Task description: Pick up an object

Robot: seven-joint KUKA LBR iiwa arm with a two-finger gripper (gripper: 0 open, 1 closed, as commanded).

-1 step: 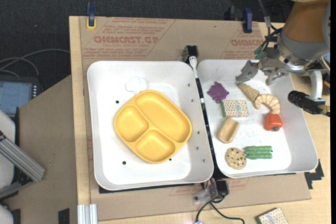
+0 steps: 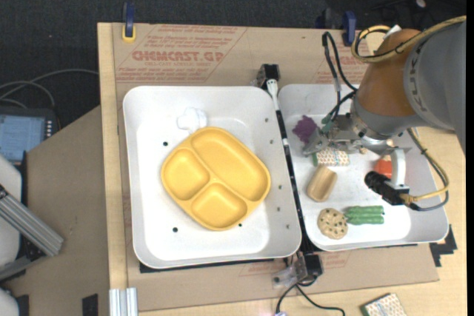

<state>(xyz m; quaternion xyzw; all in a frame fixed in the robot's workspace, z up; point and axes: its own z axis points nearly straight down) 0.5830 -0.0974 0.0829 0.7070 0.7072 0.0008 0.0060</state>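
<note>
The right bin holds several small objects. A purple piece lies at its upper left, with a small patterned block just below it. Further down are a tan cylinder, a chocolate-chip cookie and a green piece. A red-orange piece sits to the right. My gripper hangs low over the bin's upper left, between the purple piece and the patterned block, right above the block. The grey wrist and orange band cover the bin's upper right.
The left bin carries a yellow three-compartment plate in its middle and a small white piece near its back. A black cable and connector trail from the wrist across the right bin. Cardboard surrounds both bins.
</note>
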